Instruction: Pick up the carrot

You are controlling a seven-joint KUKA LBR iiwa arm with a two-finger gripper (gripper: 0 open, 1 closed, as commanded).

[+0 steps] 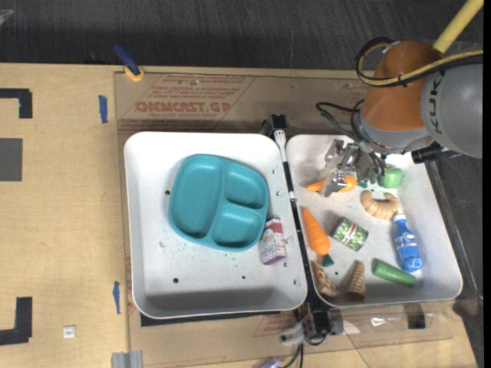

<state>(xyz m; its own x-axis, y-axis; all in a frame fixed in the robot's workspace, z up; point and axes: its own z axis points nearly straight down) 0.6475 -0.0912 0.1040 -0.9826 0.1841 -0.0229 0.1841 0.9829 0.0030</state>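
The carrot [315, 231] lay in the right bin [441, 228], close against its left wall, about mid-depth. Its long axis ran from roughly eleven o'clock to five o'clock, the thick end toward five, with what appeared to be a small green stub just beyond that end.

The hand [343, 172] hung over the upper middle of the same bin, the arm entering from the right. The carrot lay at about seven o'clock from the hand, near but clearly apart. A small orange piece [331, 183] sat directly under the fingers; the view was too cluttered to tell whether they touched or pinched it, so the hand's state could not be determined. It was not on the carrot.

Right bin contents: a green can [350, 234] just at three o'clock of the carrot, a tan pastry [380, 203], a blue bottle [406, 244], a green pod [393, 271], a green block [391, 178] and two brown cones [342, 280] at the near edge.

Left bin [146, 244] contents: a teal tray [218, 201] and a small carton [272, 242] at its right wall.

Judgement: the hand must shift toward seven o'clock and close across the carrot's short axis.
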